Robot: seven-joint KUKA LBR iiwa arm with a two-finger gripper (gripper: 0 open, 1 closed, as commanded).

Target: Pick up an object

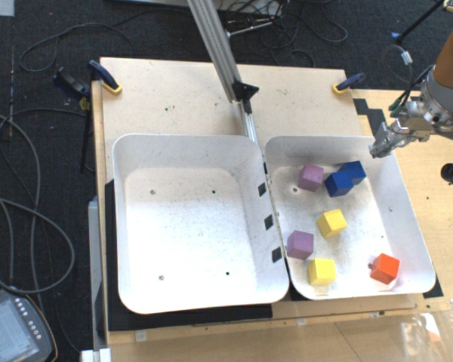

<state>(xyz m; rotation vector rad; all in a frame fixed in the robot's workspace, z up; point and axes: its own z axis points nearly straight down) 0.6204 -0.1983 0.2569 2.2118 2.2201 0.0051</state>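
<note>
Nearest the camera sit a yellow cube (322, 271) and an orange-red cube (385, 268), both in the right white bin (408, 202). Two purple cubes (311, 176) (300, 243), another yellow one (332, 222) and a tilted blue block (345, 178) lie there too, no real long axis. End effector (383, 145) hovers over the bin's far right rim; can't tell its opening, nothing visibly held.
</note>
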